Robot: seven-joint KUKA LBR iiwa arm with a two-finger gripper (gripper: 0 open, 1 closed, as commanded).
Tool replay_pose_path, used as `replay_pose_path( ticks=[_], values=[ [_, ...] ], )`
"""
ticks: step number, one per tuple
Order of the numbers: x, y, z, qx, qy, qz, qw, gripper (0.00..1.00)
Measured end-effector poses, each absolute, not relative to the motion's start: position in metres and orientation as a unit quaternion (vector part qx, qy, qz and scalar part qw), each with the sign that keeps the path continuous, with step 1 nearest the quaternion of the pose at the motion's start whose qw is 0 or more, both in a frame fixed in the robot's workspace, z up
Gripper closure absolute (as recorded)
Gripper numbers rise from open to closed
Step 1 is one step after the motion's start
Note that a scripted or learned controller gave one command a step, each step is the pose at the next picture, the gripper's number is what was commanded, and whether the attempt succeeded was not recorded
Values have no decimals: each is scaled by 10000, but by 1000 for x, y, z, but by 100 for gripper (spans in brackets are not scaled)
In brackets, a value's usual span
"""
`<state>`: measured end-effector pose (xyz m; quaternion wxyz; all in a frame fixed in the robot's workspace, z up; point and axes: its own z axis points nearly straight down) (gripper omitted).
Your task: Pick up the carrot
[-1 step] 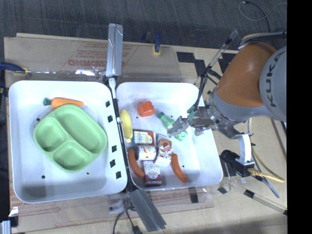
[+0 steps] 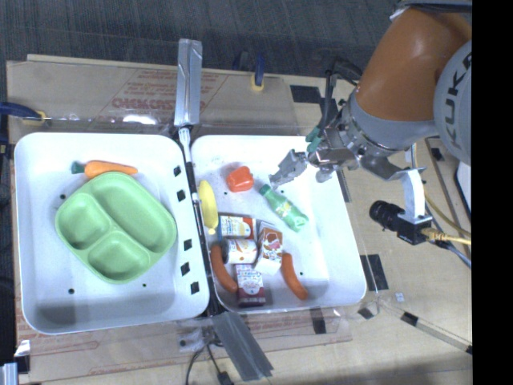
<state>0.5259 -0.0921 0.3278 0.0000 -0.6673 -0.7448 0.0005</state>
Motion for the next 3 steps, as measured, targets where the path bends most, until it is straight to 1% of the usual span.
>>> replay_pose_path(
  ticks=[1, 2, 3],
  values=[
    [546, -64, 336, -6222, -7828, 2, -8, 0],
    [546, -65, 346, -6212, -7837, 11, -5, 100],
    [535, -2, 377, -5569, -8306, 2, -8, 100]
  ],
)
